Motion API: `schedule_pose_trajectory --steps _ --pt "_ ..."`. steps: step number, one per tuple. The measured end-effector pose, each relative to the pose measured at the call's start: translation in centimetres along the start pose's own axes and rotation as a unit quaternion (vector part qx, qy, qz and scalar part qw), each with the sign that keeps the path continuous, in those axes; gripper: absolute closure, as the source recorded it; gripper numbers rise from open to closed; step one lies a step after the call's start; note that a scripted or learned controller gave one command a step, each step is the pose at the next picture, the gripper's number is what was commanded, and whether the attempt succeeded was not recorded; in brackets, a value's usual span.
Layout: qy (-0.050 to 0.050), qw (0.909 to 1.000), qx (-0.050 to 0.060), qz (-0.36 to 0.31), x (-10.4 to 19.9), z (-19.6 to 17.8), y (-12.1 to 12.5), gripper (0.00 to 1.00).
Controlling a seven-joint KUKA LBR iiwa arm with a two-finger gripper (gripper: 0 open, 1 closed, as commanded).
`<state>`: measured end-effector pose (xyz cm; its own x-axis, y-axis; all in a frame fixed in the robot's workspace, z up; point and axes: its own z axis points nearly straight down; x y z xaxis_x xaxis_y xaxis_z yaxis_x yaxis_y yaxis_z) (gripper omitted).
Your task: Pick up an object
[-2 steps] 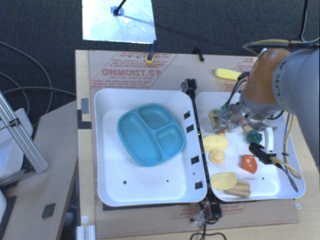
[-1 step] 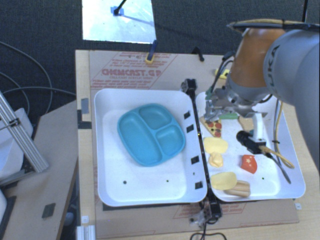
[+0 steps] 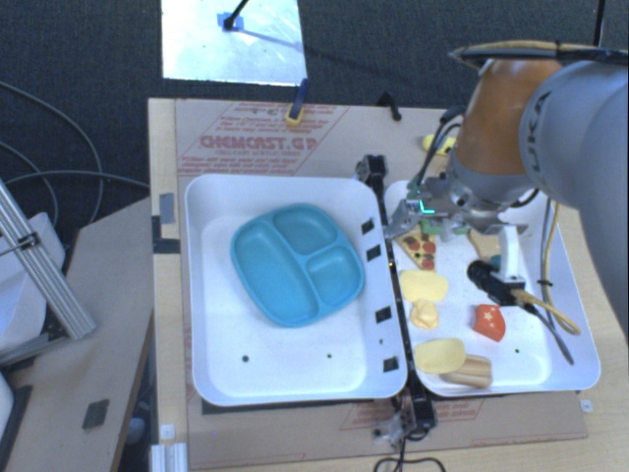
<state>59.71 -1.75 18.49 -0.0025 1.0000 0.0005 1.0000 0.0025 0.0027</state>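
Grey arm poised over the right bin's toy food.
The end effector [image 3: 425, 216] hung at the right bin's [image 3: 575, 362] far-left corner, its grip impossible to judge; a pizza slice [image 3: 421, 249] lay just nearside of it, long axis along the bin's left wall, beside the blue tray's [image 3: 295, 264] bin.

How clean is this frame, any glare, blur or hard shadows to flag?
Camera view: strong glare on the reflective sheet at the top; the arm looks soft and slightly blurred up close; the blue tray and left bin are evenly lit with faint shadows.
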Motion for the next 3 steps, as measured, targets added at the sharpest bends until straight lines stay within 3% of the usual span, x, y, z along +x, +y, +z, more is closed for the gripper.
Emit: schedule_pose_trajectory --steps 1,2,3 --pt "0.0 1.0 0.002 0.001 -0.9 0.1 -3.6 0.0" --pt "0.0 1.0 -0.001 0.0 -0.8 -1.1 -3.3 1.0" --pt "-0.001 1.0 0.001 0.003 -5.4 -2.6 -7.9 1.0"
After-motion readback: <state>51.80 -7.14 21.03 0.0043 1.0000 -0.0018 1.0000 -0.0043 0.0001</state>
